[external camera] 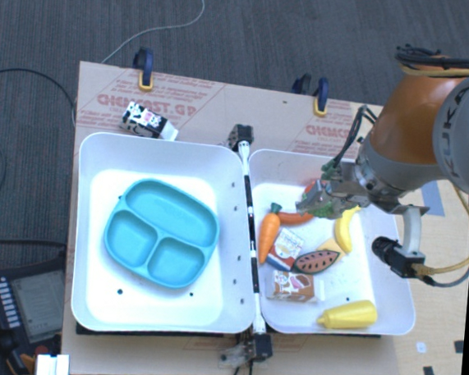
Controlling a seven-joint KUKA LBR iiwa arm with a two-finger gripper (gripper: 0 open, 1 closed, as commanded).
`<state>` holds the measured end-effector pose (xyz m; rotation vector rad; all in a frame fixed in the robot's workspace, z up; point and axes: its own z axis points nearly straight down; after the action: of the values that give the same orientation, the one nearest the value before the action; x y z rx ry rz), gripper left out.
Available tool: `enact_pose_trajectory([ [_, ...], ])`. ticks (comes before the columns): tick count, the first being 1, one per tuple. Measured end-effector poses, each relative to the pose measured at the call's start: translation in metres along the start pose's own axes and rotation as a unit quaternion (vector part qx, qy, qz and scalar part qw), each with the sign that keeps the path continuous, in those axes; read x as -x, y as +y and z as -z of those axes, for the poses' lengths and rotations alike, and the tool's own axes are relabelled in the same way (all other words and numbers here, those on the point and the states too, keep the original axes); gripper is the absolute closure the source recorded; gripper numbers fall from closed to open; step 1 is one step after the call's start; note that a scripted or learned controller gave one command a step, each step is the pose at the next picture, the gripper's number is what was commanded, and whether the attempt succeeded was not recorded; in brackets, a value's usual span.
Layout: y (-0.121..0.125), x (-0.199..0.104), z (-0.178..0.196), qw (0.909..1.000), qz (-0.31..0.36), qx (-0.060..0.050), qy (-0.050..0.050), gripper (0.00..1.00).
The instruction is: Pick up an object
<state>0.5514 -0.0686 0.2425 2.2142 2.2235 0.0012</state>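
The gripper (322, 201) is hanging low over the upper middle of the right bin (387, 321); whether it is gripping anything cannot be told. A toy carrot (269, 231) is lying just left and below it, a banana (345, 229) just to its right. The blue divided plate (162, 232) is sitting in the left bin (84, 292).

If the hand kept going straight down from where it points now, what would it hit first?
Probably the red-orange toy lying just under the hand in the right bin, next to the carrot. Depth is hard to judge from this slanted view, so the banana beside it is possible too.
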Motion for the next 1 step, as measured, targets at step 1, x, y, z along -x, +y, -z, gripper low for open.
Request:
enact_pose_trajectory([
  [1, 0.0007, 0.0002, 0.0098, 1.0, 0.0, 0.0, 0.0, 1.0],
])
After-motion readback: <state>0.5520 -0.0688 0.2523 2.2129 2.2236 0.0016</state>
